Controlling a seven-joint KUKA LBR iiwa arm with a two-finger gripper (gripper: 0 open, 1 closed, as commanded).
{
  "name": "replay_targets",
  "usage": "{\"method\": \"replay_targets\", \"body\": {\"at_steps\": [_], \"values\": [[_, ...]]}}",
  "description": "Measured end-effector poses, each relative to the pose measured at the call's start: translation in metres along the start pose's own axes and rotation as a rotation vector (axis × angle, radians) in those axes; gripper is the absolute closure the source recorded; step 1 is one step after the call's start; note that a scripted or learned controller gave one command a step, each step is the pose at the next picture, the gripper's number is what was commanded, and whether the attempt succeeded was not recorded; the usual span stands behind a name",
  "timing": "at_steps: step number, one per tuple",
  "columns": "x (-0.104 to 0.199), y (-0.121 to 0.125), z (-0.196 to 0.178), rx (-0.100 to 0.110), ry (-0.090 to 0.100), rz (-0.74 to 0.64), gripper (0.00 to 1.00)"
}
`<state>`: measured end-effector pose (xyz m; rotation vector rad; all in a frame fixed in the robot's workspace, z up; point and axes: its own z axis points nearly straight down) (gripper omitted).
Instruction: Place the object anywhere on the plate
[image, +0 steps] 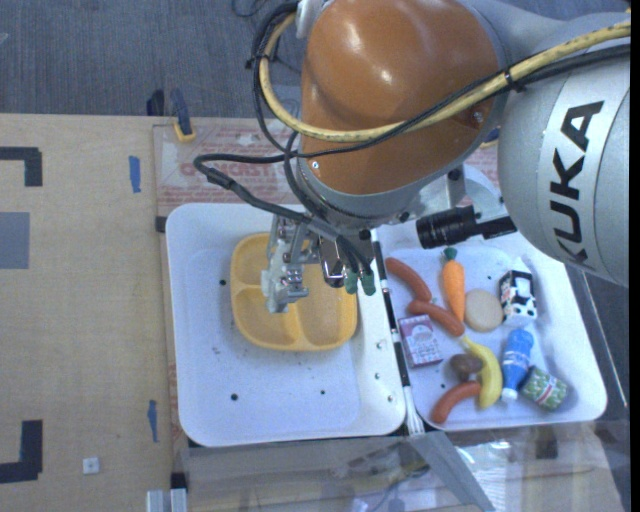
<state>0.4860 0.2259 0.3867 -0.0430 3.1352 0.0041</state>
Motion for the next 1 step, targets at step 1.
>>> {"method": "replay_targets", "body": {"at_steps": [1], "values": [[-0.0035,-0.0309,-0.0503,0.000,-0.003,-0.231,1.00]]}}
